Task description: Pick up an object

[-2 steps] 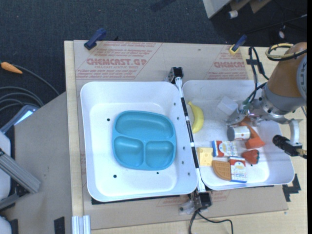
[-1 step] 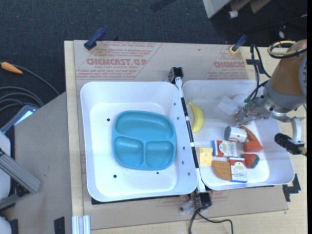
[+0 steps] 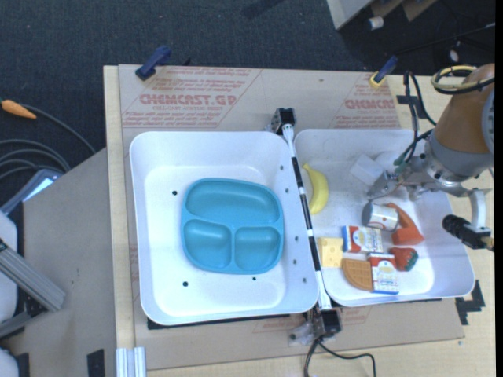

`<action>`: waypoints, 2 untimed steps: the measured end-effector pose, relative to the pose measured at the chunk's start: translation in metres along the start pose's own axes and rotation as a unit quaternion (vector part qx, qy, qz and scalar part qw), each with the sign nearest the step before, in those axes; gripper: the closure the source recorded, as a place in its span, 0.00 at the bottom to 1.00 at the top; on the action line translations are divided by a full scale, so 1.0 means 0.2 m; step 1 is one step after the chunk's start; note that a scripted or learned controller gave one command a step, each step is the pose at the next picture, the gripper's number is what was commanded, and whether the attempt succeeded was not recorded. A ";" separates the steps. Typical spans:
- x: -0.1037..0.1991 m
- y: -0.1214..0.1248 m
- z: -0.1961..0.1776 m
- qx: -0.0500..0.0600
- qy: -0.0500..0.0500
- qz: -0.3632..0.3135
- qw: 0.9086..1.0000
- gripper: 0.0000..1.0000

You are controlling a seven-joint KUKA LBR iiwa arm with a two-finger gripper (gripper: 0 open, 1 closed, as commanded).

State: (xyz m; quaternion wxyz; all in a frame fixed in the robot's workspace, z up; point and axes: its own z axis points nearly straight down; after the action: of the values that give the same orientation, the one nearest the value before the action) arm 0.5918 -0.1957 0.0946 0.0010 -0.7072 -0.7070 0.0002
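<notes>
The grey arm (image 3: 464,144) is seen reaching in from the right of the camera view, its orange band uppermost and the wrist bent downward and to the left. The claw (image 3: 383,187) is held low, pointed leftward. The state of its tips cannot be made out.

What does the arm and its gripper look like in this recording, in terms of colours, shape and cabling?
The arm comes in from the right as a thick rounded body, orange on its upper band and grey below toward the wrist. Dark cables loop along its left side, with a yellowish coil near its top. The gripper is a small metallic grey assembly with thin struts; a black fitting juts out below the wrist.
</notes>
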 end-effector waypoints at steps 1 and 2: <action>0.06 0.23 0.05 -0.001 0.000 -0.001 1.000 0.00; 0.06 0.24 0.00 -0.001 -0.001 -0.002 1.000 1.00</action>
State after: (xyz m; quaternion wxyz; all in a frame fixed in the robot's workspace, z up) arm 0.6390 -0.1846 0.0952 -0.0005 -0.7062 -0.7081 0.0001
